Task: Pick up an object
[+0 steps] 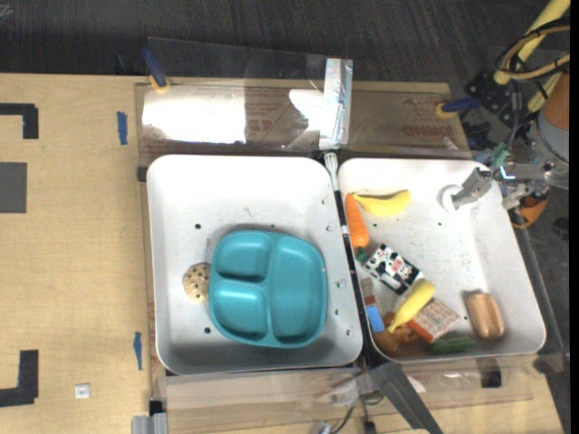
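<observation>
- the left bin (181, 188) holds a teal tray (269, 286) with three compartments, low and a little right of centre.
- the right bin (470, 251) holds the clutter, mostly along its left wall and front edge.
- the arm comes in at the right edge; its gripper (469, 191) sits over the right bin's upper right corner, above bare bin floor, with nothing between its fingers. i cannot tell whether they are open or closed.
- a banana (384, 202) lies near the right bin's back, left of the gripper and apart from it.
- a carrot (358, 226) lies along the left wall, just below the banana.
- a black-and-white box (393, 268) lies mid-bin, with a yellow corn cob (412, 303) just below it.
- a brown sausage (485, 315) lies near the front right corner.
- a speckled cookie (195, 281) touches the tray's left edge.
</observation>
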You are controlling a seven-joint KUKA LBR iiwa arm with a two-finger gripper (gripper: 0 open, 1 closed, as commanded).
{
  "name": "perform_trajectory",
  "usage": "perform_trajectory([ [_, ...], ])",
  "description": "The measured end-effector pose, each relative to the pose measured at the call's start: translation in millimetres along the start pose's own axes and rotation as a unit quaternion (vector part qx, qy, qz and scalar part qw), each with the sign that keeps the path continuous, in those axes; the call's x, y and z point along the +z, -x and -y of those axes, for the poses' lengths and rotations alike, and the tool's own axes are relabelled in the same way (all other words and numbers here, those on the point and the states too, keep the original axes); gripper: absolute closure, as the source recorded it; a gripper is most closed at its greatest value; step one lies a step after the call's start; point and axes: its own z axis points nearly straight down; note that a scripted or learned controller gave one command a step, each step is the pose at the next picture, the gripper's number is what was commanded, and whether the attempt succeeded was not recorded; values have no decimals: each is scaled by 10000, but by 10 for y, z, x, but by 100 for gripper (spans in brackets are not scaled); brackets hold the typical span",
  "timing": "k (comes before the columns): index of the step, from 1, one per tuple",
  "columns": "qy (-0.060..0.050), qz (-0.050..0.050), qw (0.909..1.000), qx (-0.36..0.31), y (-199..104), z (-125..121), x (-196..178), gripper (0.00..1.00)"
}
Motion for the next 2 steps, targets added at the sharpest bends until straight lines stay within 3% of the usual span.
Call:
perform_trajectory([
  [1, 49, 15, 9965, -836, -447, -287, 1296, 0],
  [2, 16, 1, 9960, -897, -762, 624, 715, 0],
])
